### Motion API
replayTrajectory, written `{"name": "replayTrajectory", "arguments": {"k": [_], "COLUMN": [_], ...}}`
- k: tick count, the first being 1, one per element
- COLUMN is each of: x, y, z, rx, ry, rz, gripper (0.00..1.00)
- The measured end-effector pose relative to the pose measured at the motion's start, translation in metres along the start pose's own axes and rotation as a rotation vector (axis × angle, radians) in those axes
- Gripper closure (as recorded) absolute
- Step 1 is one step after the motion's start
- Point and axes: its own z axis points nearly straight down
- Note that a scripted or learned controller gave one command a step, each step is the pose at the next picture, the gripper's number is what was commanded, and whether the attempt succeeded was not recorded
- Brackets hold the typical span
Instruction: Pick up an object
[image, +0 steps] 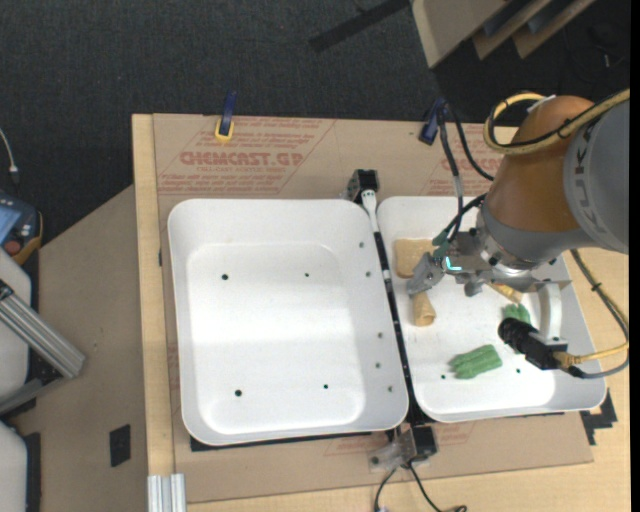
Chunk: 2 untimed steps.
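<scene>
End effector (432, 275) over right bin (480, 398), finger state unclear; tan block (424, 308) just below.

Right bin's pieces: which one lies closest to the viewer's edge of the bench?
The bumpy green piece, alone low in the right bin. The tan block and tan cylinder lie farther up, beside the end effector.

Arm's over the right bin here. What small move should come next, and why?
Probably lower straight down a little. The end effector hangs over the right bin, just above the tan block, with nothing seen held. The green piece lies farther off toward the near rim, so the block is the closer target.
</scene>
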Motion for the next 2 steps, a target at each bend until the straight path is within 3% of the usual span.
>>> {"name": "replayTrajectory", "arguments": {"k": [1, 2], "x": [-0.058, -0.147], "y": [-0.021, -0.06], "z": [0.052, 0.088], "rx": [0.006, 0.006], "ry": [0.001, 0.0], "rz": [0.005, 0.01], "gripper": [0.0, 0.0]}}
